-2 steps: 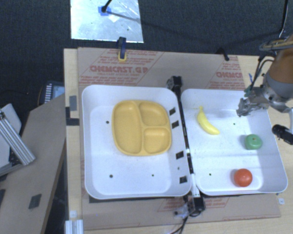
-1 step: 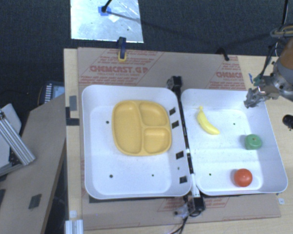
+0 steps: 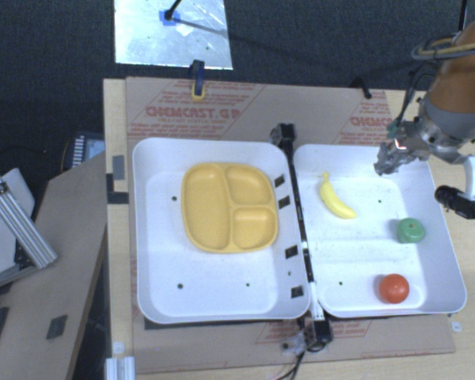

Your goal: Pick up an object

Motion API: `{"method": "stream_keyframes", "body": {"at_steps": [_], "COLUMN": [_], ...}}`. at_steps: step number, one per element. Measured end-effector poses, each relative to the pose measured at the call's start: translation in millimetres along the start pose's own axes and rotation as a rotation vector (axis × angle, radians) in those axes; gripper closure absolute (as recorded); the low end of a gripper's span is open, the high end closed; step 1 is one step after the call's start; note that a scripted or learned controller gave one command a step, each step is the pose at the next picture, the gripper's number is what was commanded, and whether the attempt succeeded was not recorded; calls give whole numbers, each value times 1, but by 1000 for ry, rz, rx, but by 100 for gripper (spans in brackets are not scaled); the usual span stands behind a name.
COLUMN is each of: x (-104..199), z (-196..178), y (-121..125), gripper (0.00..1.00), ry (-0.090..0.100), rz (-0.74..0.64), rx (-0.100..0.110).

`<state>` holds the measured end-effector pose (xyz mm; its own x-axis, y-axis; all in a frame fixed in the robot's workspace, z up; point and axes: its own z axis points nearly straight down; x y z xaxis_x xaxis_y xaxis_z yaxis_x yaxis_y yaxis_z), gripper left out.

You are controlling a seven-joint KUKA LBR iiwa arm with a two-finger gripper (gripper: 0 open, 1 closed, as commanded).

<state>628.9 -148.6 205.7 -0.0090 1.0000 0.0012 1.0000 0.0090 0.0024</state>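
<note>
Two shallow white plastic bins are seen side by side on a brown cardboard-covered bench [image 3: 245, 101], separated by a black hinged strip [image 3: 295, 220].

In the left bin [image 3: 154, 291], a yellow plastic tray [image 3: 228, 207] with three compartments is placed near the middle, slightly toward the far edge.

In the right bin [image 3: 435, 291], three objects are found, well apart from one another. A small yellow plastic banana [image 3: 335, 198] is laid toward the far-left corner, slanting from the far edge down toward the middle. A green round cap-like object [image 3: 411, 229] is set close to the right edge, about halfway along it. A red-orange ball-shaped object [image 3: 393, 288] is positioned toward the near-right corner.

The grey arm [image 3: 459, 85] with its orange band is seen reaching in from the right, and the gripper [image 3: 386, 165] is held over the far edge of the right bin, nearer its far-right corner. It is located to the right of the banana and apart from it, and beyond the green object. Nothing is seen between the fingers; whether the claw is wide or narrow cannot be told, as the fingertips are too small and dark to be made out.

Beyond the bench, a silvery reflective sheet [image 3: 172, 20] is laid on the dark floor.
</note>
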Motion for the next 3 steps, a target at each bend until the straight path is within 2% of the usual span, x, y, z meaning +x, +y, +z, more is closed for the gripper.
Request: {"method": "stream_keyframes", "body": {"at_steps": [2, 3], "x": [125, 170], "z": [0, -1], "y": [-8, -1], "gripper": [100, 100], "ry": [1, 1], "rz": [-2, -1], "rx": [1, 0]}}
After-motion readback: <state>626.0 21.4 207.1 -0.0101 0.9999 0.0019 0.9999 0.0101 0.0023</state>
